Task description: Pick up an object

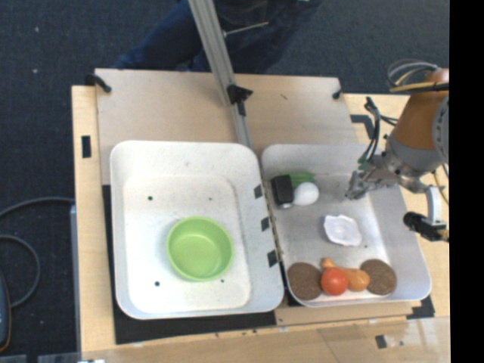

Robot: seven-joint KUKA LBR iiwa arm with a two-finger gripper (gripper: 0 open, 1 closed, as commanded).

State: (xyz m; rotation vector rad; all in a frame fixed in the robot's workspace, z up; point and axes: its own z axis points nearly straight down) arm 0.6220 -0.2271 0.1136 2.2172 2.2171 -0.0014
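In the right bin (pixel 401 267) lie a black block with a green piece behind it (pixel 283 189), a white egg-shaped ball (pixel 306 194), a crumpled white object (pixel 342 230), two brown discs (pixel 304 279) (pixel 379 276), a red tomato (pixel 334 282) and an orange piece (pixel 357 279). My gripper (pixel 357 187) hangs over the bin's upper right part, above and right of the crumpled white object. Nothing shows between its fingers.
The left bin (pixel 136 172) holds a green bowl (pixel 200 249). A grey metal pole (pixel 221 59) slants down to the gap between the bins. The arm with its orange band (pixel 416 123) comes in from the right edge.
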